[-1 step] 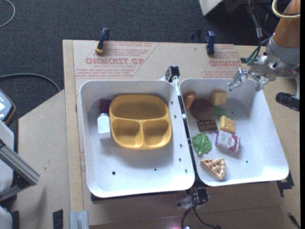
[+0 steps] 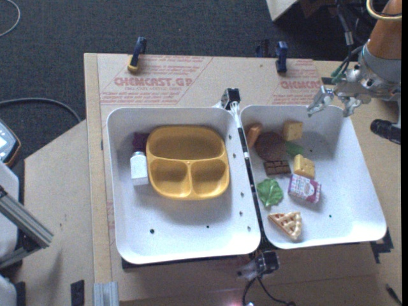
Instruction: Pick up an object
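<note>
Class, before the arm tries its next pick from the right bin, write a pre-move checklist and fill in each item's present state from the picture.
1. Claw carries nothing: ok, fingers spread, nothing between them.
2. Claw above the right bin: ok, near its far rim.
3. Claw directly over a target: not ok, the yellow cube lies off to its left in the picture.
4. Targets separated: not ok, brown disc and chocolate bar crowd together.
5. Pink carton graspable: cannot tell.
</note>
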{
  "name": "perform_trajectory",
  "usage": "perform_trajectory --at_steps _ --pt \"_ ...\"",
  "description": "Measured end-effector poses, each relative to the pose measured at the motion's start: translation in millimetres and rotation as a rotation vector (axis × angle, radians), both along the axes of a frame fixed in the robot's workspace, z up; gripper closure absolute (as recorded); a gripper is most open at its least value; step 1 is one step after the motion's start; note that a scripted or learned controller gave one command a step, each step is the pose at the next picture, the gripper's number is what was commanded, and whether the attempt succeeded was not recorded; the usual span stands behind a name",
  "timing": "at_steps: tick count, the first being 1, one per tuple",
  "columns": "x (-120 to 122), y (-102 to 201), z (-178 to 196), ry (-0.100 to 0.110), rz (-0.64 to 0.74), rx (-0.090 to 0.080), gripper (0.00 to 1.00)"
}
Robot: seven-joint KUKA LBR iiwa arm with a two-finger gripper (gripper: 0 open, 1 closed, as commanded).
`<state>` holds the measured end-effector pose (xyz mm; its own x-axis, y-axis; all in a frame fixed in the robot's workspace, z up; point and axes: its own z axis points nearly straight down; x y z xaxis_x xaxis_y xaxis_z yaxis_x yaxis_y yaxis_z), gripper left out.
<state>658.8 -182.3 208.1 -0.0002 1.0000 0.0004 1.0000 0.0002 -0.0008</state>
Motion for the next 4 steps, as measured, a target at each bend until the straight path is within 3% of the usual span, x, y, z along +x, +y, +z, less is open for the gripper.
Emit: perform_trajectory --at_steps 2,3,4 --pt "11.2 -11.4 -103.1 0.007 0.001 0.0 0.0" --pt "12.0 -11.5 -122.2 0.0 0.001 -0.001 0.0" --pt "13.2 -11.2 -110.2 -0.004 0.002 -0.003 1.0"
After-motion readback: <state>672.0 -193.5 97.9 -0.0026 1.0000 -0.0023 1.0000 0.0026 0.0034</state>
